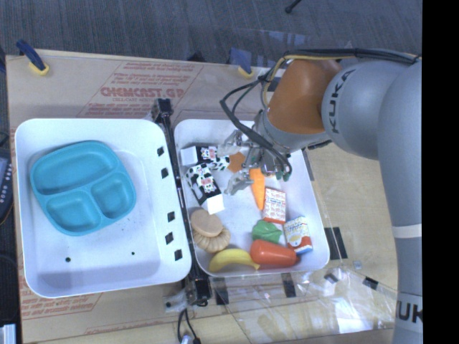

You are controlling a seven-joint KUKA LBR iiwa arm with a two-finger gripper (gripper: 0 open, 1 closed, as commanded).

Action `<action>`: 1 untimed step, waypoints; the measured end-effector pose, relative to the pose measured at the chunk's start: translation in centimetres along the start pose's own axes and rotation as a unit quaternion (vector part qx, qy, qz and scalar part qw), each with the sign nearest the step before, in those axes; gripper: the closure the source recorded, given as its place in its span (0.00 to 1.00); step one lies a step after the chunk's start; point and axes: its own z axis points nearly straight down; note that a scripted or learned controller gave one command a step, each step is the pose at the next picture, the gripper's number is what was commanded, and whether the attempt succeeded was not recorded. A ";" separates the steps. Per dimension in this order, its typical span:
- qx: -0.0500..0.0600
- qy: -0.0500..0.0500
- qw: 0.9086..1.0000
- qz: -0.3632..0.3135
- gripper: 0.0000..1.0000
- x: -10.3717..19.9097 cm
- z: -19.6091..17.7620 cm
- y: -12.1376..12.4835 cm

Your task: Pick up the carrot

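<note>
Carrot: the carrot (257, 188) lay in the right bin (320, 236), left of a small carton (274, 206).
Handling: I judged it light, stiff, slick plastic; best gripped mid-body.
Gripper: my gripper (247, 169) hovered at its far end; finger spread, I couldn't tell.
Neighbours: cow-print carton (203, 173) lay left.

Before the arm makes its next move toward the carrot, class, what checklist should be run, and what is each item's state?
1. Carrot in right bin: ok.
2. Gripper positioned over the carrot's upper end: ok.
3. Carrot seen between the fingers: cannot tell.
4. Space around carrot: not ok; the carton touches its right side.
5. Blue tray in left bin, out of the way: ok.
</note>
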 end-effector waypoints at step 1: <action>0.002 -0.007 1.000 -0.004 1.00 -0.6 -1.5 0.1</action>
